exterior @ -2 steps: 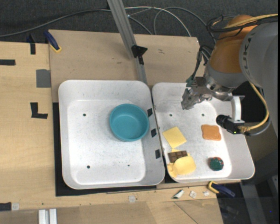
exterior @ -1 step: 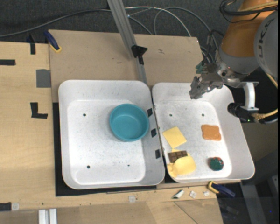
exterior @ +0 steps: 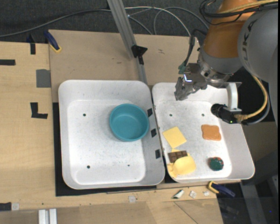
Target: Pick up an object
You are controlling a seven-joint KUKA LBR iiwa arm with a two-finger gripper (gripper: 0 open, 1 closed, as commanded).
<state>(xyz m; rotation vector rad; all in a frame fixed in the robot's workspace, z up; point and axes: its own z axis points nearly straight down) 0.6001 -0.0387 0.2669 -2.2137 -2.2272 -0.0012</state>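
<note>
arm: grey, smooth rounded casing (exterior: 263,41) | band: glossy orange dome above the wrist (exterior: 228,20) | gripper: dark grey metal two-finger (exterior: 183,92) | cables: black and yellow looped beside the band

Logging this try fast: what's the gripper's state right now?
Gripper: cannot be told; it hangs over the far end of the right bin, nothing visible in it.
</note>
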